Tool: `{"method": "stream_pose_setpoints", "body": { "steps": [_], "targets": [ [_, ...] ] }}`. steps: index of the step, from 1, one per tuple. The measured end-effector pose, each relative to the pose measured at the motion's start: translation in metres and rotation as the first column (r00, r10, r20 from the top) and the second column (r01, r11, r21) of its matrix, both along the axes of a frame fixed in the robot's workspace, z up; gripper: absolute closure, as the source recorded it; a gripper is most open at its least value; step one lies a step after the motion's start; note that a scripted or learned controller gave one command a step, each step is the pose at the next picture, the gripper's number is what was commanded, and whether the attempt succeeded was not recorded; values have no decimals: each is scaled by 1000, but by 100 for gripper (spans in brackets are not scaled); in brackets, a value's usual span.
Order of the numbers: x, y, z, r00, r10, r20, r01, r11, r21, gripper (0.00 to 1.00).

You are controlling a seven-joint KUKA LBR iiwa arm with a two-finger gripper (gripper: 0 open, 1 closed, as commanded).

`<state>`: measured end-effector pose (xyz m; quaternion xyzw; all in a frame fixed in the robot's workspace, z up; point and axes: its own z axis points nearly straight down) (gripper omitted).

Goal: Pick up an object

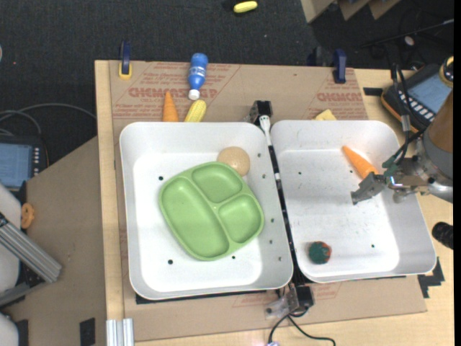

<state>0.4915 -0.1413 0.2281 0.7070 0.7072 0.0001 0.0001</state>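
Note:
My gripper (380,192) hangs over the right bin (403,262), near its right side. It is open, and only white bin floor shows between the fingers. An orange carrot (357,160) lies just above and left of the left fingertip (362,192), apart from it. A small green and red ball (320,251) rests near the front of the same bin. In the left bin (144,265) a green divided plate (212,209) lies flat, with a beige round object (234,160) touching its far rim.
On the cardboard behind the bins lie a blue and white bottle (197,74), an orange cone-shaped piece (169,108), a yellow corn-like piece (195,110) and a yellow wedge (325,115). A black clamp (261,111) sits where the bins meet.

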Motion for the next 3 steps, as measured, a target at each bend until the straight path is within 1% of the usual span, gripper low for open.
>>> {"method": "stream_pose_setpoints", "body": {
  "steps": [1,2,3],
  "targets": [
    [42,-88,-69,1000,-6,0,6,1000,-4,0],
    [87,-71,-148,1000,4,-1,-4,1000,5,0],
    [141,-72,-143,1000,4,3,-4,1000,3,0]
  ]
}}
